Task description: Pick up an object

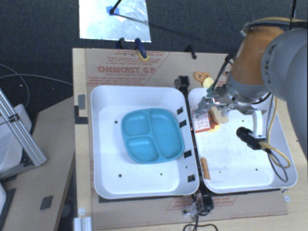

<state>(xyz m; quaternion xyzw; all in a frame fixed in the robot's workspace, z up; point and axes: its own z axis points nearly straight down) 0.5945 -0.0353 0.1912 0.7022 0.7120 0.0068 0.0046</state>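
Camera view: bench [127,64] cardboard reads "CHEMCAST GP"; left bin [108,105] holds a blue divided plate [152,134]; fingers' [208,105] state unclear.

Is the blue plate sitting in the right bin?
No, the blue plate lies in the left bin, across the divider from the arm.

Red printed lettering on the cardboard sheet [130,66] under the bins, reading roughly "CHEMCAST GP", smaller lines beneath too blurred to read, red-and-white printed packet [203,124] in the right bin, print illegible
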